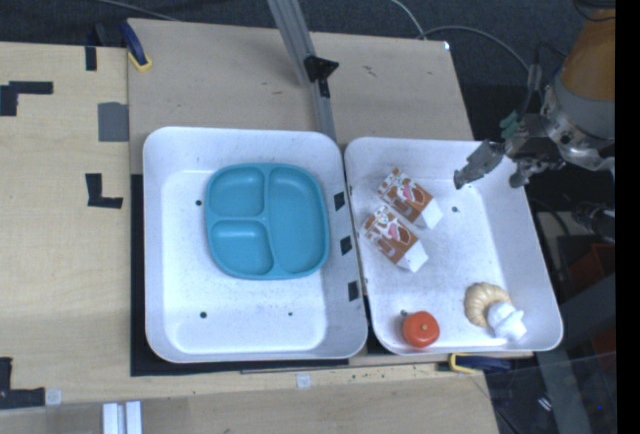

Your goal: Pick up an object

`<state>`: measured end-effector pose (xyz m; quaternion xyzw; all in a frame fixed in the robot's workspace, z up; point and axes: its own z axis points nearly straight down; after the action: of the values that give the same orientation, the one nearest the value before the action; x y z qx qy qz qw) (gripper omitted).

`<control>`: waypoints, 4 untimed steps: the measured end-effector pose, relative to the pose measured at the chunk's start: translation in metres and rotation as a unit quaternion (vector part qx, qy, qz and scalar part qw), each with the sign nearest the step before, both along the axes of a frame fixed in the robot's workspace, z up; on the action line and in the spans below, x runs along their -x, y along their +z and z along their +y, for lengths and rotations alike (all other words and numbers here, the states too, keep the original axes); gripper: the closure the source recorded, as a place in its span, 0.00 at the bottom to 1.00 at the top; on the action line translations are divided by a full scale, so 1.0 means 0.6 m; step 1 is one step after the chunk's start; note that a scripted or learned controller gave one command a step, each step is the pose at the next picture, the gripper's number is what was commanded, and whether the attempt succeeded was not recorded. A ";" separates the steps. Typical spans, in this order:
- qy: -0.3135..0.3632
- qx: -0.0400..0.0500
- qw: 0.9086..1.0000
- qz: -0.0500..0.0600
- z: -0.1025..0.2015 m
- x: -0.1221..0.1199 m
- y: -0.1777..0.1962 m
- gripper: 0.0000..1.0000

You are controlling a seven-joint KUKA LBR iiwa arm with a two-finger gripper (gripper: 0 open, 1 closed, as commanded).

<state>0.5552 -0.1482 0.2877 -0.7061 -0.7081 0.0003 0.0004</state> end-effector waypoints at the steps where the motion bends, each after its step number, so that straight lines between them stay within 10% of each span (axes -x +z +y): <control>1: 0.000 0.000 1.000 0.000 0.000 0.000 0.000 0.00; 4: -0.001 0.000 1.000 0.003 -0.020 -0.022 -0.258 0.00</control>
<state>0.5683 -0.1603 0.1332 -0.7067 -0.7075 0.0023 0.0023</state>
